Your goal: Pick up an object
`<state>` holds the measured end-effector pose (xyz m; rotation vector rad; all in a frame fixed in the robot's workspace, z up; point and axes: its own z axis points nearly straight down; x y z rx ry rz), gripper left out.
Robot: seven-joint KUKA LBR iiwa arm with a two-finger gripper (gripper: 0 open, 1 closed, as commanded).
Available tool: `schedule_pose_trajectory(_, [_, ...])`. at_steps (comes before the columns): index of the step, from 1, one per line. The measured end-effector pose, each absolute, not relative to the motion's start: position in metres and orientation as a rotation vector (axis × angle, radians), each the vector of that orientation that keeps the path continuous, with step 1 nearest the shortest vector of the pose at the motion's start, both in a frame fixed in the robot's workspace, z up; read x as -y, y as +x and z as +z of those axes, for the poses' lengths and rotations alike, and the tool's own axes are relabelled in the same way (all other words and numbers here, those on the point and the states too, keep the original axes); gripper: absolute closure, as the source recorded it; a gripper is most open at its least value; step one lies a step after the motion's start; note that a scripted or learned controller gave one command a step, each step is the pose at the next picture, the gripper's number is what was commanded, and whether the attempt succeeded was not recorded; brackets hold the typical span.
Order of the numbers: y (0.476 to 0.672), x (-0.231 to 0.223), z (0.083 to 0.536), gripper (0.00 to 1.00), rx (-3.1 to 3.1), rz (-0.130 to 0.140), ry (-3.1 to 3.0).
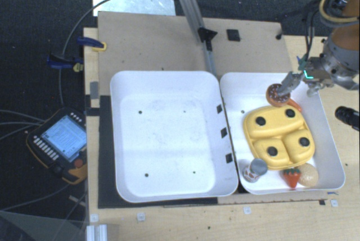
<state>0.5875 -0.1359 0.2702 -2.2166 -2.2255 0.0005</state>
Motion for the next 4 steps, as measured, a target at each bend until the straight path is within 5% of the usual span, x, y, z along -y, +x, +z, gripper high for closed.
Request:
schedule_pose_trajectory(1, [0.588,0.136,0.271,0.0,2.227,-0.002,-2.218])
schedule_pose_trajectory(4, [0.595,0.14,0.127,0.0,2.233,-0.015,-2.225])
